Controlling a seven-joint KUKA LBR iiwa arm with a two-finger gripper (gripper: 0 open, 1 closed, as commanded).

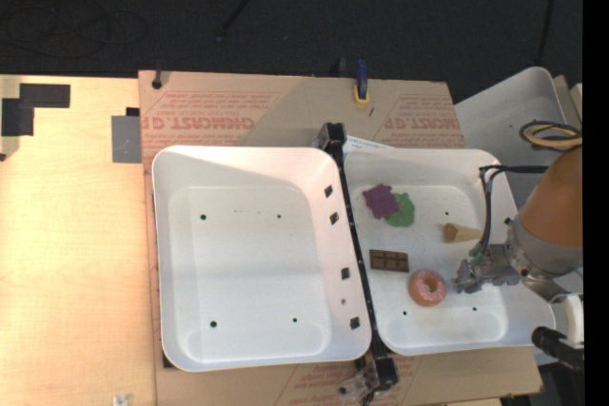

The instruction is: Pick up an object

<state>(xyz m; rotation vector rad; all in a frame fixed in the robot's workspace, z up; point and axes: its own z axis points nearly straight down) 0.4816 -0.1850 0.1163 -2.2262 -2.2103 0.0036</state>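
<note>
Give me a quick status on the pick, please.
Gripper low in right bin, nothing seen held. Pink donut just beside it, free. Chocolate bar close by.

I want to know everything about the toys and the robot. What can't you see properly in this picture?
- Tool, camera view: small and dark, low in the right bin beside the pink donut; open or shut cannot be told.
- Arm, camera view: cut off by the right edge.
- Purple toy and green toy: touching, too small to tell what they are.
- Tan piece: too small to name.
</note>
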